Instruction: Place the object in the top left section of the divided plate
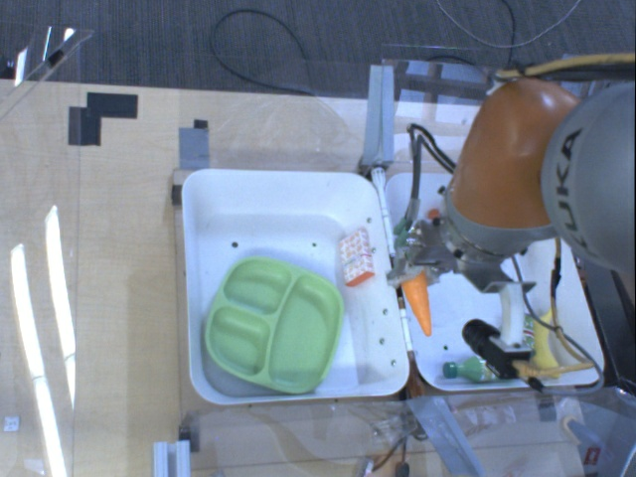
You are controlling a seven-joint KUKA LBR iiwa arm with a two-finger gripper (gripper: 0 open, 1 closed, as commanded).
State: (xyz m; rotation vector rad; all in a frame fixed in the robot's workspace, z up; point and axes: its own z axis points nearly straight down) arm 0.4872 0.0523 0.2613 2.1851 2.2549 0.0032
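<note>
the arm (pixel 542 167) reaches in over the right bin (pixel 586 366), its gripper (pixel 419 258) low over the wall between the bins. a carrot (pixel 419 302) hangs point-down just under the gripper, over the right bin's left edge. you can't tell from this view whether the claw is pinching it or spread; the wrist hides that, so treat the hold as unconfirmed.

the plate (pixel 274 324) sits in the left bin (pixel 258 202), lower left part, well apart from the carrot. the target is probably the upper left section (pixel 256 284).

risks, as judged:
- the carrot is tapered and looks smooth; a pinch near the thick top could let it slide out on the way across.
- the carrot tip is near the dividing wall; a low carry could snag it there.
- a small box (pixel 356 257) stands between carrot and plate; a low pass could knock it.
- the target section is shallow with low ridges; a long carrot may bridge a ridge or roll into the next section.

materials: bins are glossy white plastic, the plate matte green with rounded sections, and the box printed card.
</note>
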